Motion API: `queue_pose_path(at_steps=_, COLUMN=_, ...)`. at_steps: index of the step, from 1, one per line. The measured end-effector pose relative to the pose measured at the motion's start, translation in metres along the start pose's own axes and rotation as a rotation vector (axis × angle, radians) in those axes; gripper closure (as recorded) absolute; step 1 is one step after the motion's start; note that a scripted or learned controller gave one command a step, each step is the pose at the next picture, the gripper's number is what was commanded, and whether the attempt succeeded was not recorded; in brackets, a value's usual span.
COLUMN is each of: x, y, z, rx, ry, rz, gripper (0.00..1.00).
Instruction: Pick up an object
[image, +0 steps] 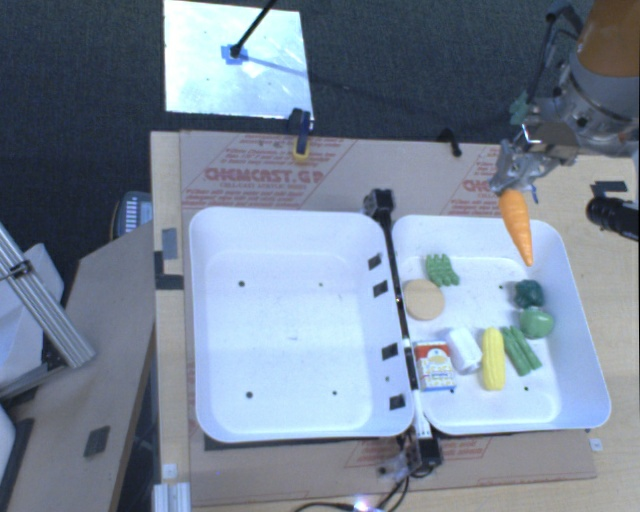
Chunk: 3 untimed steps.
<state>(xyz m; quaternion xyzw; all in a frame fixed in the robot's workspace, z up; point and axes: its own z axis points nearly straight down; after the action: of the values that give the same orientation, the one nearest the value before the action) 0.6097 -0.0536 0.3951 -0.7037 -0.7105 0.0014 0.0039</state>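
Nearest me, the right bin (585, 400) carries a corn cob (493, 359), a small box (434, 365) and green bits. Farther back, above that bin's far rim, the gripper (513, 180) is closed on the top of a carrot (517, 226), which hangs clear. The pick looks done; next I'd expect a steady carry.

Grey arm (598, 95) from the right, gripper (516, 178) downward, fingers clamped on carrot (517, 226)
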Motion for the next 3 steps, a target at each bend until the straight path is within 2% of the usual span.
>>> queue_pose_path(at_steps=1, x=0.145, y=-0.012, z=0.123, rx=0.005, ry=0.002, rz=-0.009, gripper=1.0)
queue_pose_path(at_steps=2, x=0.152, y=-0.055, z=0.159, rx=-0.002, ry=-0.003, rz=0.005, gripper=1.0)
queue_pose_path(at_steps=3, x=0.195, y=-0.006, z=0.169, rx=-0.012, ry=-0.002, rz=0.002, gripper=1.0)
